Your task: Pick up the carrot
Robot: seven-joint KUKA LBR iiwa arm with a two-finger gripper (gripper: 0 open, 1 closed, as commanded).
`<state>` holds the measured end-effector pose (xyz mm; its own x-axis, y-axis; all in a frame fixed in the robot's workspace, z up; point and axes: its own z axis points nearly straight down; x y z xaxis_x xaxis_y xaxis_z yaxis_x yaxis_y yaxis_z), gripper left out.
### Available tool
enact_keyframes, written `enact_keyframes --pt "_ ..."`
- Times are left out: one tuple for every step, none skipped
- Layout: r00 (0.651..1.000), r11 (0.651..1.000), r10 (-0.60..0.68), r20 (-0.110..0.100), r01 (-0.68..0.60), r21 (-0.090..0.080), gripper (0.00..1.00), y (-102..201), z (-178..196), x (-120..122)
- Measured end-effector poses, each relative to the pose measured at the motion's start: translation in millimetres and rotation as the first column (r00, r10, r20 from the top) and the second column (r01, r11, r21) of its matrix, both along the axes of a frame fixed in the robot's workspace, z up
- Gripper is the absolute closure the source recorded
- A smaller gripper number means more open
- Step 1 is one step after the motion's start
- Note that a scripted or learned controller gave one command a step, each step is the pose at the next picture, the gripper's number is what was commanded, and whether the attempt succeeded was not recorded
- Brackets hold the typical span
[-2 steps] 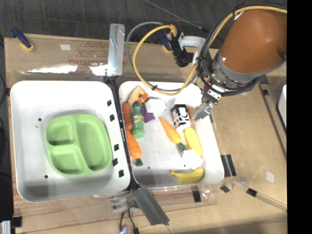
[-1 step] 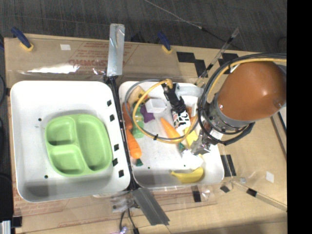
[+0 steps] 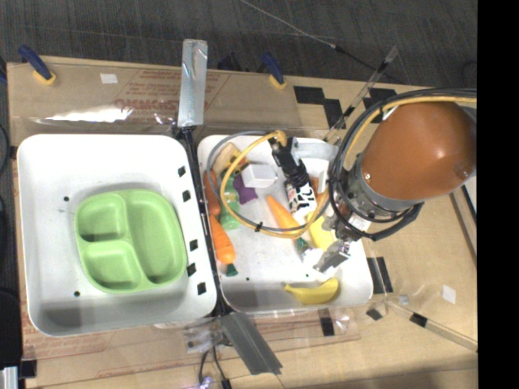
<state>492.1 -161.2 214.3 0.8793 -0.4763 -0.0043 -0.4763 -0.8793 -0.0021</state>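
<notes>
The carrot (image 3: 222,235) lies along the right bin's (image 3: 357,294) left wall; crowding could spoil a grasp. The jaws' state cannot be told.

Reaches in from the right, wrist bent steeply downward — the orange band (image 3: 422,148) bulging large toward the camera, grey joint rings beneath it. Carries a yellow cable (image 3: 243,156) looping out to the left from the wrist. Ends in the gripper (image 3: 331,256), low and slanted down-left — finger spacing too small to judge.
</notes>
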Motion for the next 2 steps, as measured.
enact_keyframes --pt "0.962 0.962 0.272 0.002 -0.272 0.003 0.0 -23 -88 57" --pt "0.955 0.955 0.296 0.014 -0.296 -0.014 0.0 -19 -110 96"
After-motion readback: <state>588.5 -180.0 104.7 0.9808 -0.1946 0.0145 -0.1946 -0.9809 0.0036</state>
